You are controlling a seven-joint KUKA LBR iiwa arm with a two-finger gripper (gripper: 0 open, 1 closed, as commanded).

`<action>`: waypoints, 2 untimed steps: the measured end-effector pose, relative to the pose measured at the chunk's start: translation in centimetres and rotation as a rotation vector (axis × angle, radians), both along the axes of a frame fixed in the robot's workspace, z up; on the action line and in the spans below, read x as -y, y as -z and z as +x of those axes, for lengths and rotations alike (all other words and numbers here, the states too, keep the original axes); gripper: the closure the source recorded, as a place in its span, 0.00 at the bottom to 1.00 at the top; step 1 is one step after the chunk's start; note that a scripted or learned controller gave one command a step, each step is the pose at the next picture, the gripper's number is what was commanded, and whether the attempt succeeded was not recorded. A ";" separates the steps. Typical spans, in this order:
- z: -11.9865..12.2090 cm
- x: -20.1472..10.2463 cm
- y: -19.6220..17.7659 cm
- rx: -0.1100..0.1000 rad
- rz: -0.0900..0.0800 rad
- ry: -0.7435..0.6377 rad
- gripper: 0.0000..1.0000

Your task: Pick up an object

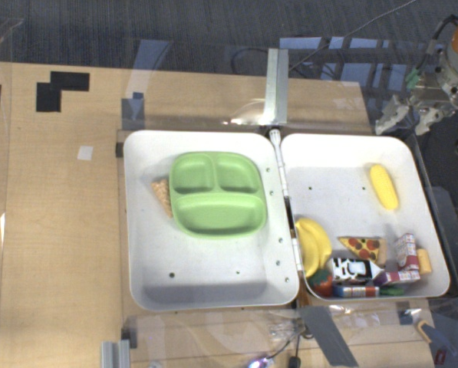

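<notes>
My gripper (410, 119) hangs at the far right, above the back right corner of the right bin (328, 159). It is open, with nothing between its fingers (390, 118). A long yellow piece (383, 186) lies just below it in the right bin. At that bin's front edge sits a cluster: a yellow banana (313, 244), a pizza slice (363, 246), a black and white item (351, 268) and a small can (407, 251).
The left bin (148, 228) holds a green divided plate (215, 194) with a tan wafer (162, 196) tucked under its left edge. A metal divider (277, 90) rises behind the seam between the bins. Wooden bench lies to the left.
</notes>
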State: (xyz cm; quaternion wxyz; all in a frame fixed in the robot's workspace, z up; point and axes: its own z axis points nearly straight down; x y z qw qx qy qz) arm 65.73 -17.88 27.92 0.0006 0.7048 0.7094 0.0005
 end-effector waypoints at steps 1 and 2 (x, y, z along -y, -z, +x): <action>1.3 1.8 18.4 0.002 0.000 0.130 0.00; 1.6 1.7 17.5 0.004 -0.001 0.121 1.00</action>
